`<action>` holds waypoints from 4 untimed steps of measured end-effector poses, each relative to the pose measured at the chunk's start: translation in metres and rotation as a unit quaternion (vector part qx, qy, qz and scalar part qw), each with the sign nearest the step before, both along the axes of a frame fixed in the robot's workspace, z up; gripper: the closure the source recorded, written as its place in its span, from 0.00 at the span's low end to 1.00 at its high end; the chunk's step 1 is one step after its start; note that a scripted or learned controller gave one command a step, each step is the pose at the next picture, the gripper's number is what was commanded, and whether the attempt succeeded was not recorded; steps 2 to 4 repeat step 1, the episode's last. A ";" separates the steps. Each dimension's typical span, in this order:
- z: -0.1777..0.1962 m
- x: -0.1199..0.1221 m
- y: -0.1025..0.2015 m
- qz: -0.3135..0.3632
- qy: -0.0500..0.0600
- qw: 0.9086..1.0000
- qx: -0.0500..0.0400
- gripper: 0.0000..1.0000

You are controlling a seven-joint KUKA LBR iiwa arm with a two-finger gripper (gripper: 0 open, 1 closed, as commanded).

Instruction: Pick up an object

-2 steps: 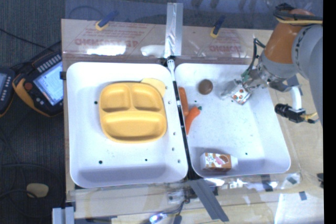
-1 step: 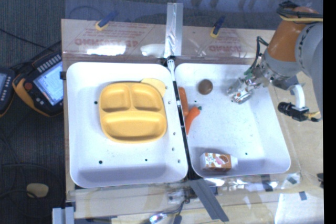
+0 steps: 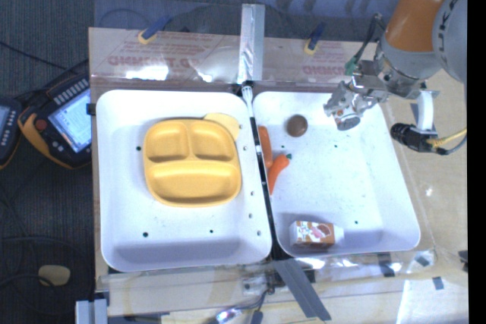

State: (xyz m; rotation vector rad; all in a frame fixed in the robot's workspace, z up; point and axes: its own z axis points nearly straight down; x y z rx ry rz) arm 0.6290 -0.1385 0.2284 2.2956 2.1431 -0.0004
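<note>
Hovering end effector (image 3: 345, 114): above right bin (image 3: 380, 186), just right of brown ball (image 3: 296, 125); grip state cannot be told.
Carrot (image 3: 275, 167): left of ball.
Carton (image 3: 314, 234): bin's near edge.

Red print on the clear plastic sheet (image 3: 171, 57) behind the bins appears mirrored and is unreadable; the small carton's (image 3: 314, 234) label is too.
</note>
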 end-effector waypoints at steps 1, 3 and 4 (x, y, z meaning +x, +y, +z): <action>-0.059 -0.016 -0.018 -0.129 0.002 0.992 0.001 1.00; -0.059 -0.016 -0.018 -0.129 0.002 0.992 0.001 1.00; -0.059 -0.016 -0.018 -0.129 0.002 0.992 0.001 1.00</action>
